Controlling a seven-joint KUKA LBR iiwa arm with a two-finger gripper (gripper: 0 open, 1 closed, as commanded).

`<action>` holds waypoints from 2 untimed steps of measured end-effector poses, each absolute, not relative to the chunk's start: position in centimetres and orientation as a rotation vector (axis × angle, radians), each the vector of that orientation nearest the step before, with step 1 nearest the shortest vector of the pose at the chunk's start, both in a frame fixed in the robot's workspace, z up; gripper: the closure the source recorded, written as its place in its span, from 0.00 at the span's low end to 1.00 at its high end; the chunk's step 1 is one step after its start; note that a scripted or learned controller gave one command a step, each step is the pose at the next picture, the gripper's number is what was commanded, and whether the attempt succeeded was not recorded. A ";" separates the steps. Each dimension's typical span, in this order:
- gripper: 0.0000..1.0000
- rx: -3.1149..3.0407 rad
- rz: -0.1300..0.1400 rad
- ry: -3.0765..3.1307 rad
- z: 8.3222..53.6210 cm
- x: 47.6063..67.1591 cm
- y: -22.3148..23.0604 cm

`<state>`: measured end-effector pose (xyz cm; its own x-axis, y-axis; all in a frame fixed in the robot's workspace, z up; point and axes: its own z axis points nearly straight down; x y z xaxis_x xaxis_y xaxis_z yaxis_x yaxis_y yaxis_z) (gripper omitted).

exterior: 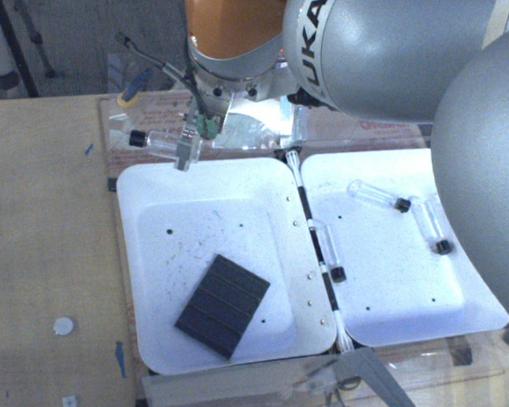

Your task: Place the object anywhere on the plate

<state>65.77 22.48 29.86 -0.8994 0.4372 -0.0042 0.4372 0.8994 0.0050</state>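
Grey metal first: arm (399, 37) bulking across the upper right, curving in from the right edge, with orange band (231, 11) at top centre just above the wrist. Beneath, pale tan tabletop (36, 215), bare wood tone along the left side. Set on it side by side and touching along a shared middle rim, left bin (149, 198) and right bin (394, 310), both shallow and white with rounded corners. Lying flat in the near half of the left bin, turned at a slant to the walls, dark ribbed plate (223, 304), well apart from every tube. Hanging from the wrist over the far rim of the left bin, pincer (189, 146), tip pointing down and to the left; open or closed cannot be told. Right at that tip, sticking out to the left beyond the bin's far edge, clear tube (157, 141) with a black cap on its left end; gripped or merely beside the tip cannot be told. In the right bin, second tube (375, 194) near the far wall and third tube (432, 224) close to the arm, both black-capped. Resting along the middle rim between the bins, fourth tube (329, 255), cap at its near end. Far left on the tabletop, small white disc (63, 326).
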 end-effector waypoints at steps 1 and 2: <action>1.00 0.705 0.014 3.050 31.0 65.9 22.5; 1.00 0.706 0.022 3.044 32.1 66.0 22.5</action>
